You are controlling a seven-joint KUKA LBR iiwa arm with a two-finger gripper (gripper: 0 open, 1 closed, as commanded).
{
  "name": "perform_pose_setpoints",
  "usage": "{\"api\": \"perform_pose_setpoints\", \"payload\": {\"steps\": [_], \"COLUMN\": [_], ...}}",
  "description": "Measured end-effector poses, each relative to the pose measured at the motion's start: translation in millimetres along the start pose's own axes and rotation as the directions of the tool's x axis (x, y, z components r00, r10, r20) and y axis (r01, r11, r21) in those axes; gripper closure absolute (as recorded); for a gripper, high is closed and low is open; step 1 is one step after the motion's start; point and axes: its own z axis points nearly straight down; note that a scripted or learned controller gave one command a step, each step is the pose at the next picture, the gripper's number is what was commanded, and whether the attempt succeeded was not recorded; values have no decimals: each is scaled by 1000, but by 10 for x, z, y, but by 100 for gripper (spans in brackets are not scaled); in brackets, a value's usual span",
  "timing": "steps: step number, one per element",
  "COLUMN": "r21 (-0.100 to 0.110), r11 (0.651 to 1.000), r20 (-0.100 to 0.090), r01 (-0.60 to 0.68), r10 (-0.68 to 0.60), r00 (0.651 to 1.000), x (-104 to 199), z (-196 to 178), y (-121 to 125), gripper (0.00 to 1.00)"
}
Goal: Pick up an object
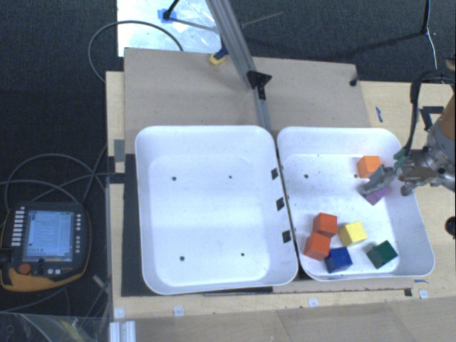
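The right bin (pixel 420 255) holds several small blocks. My gripper (pixel 379 182) reaches in from the right and hangs over the bin's upper right part. Directly beneath its tip lies a purple block (pixel 377 194), partly hidden by it. An orange block (pixel 368 166) sits just above and to the left of the tip. Toward the front of the bin are two red-orange blocks (pixel 325 224) (pixel 318 246), a yellow block (pixel 353 232), a blue block (pixel 338 259) and a green block (pixel 382 253).
The left bin (pixel 153 262) stands beside the right one, with black clips (pixel 279 203) along their shared rim. A grey pole (pixel 235 38) slants across the bench's back. A teach pendant (pixel 43 244) lies on the floor at left.
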Motion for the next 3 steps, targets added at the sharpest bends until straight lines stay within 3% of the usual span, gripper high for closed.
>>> {"api": "perform_pose_setpoints", "payload": {"steps": [1, 3], "r21": [-1, 6], "r11": [1000, 1000], "r20": [0, -2], "r01": [-1, -2], "r10": [1, 2], "r00": [1000, 1000], "x": [0, 73], "z": [-3, 1203], "y": [1, 26], "gripper": [0, 0]}}
